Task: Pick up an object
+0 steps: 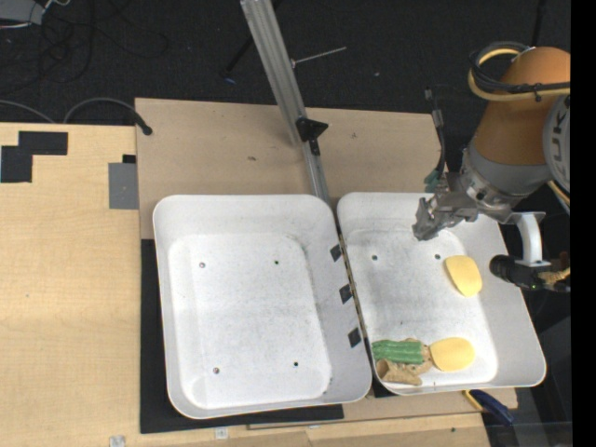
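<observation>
Two shallow white plastic bins side by side on the light wood table [65, 277]. Left bin [177, 222]: bare floor with four small dark dots. Right bin [521, 366]: four objects total. Two pale yellow rounded pieces: one yellow oval piece [463, 276] near the bin's right edge, about mid-length, and a second yellow rounded piece [453, 353] near the front right corner. One green ridged toy [399, 350] along the front edge, just beside the second yellow piece, lying across one tan lumpy item [403, 372] that touches it from below. One grey arm with orange band [521, 101] enters from the right. The gripper [426, 226] is over the right bin's far half, apart from every object; nothing sits between its fingers, and whether they stand apart or together can't be told. One slanted aluminium rail [279, 73] runs from the table's far edge down to the gap between the bins.
</observation>
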You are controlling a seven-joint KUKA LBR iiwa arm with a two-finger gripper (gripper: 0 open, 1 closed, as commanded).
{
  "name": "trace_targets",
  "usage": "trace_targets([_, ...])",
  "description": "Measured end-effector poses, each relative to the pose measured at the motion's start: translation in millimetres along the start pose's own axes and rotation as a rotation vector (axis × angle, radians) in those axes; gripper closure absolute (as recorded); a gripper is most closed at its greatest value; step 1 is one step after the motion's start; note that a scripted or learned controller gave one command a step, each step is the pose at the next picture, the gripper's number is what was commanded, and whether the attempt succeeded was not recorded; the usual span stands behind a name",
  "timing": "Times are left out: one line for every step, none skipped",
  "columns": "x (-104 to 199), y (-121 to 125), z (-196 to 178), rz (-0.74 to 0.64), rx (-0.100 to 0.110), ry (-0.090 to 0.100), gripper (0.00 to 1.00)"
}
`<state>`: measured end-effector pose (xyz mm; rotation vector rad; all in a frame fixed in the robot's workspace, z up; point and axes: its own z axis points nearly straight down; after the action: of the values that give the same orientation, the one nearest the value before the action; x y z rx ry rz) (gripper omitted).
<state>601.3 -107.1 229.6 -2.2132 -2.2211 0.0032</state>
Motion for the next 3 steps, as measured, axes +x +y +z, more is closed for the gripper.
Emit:
trace_targets([42.3, -21.6, 9.1, 0.001, 0.001, 0.0, 1.0])
trace_targets([87.8, -48.2, 1.7, 0.0, 0.0, 0.0, 1.0])
trace_targets([137.5, -62.3, -8.7, -0.001, 0.0, 0.0, 1.0])
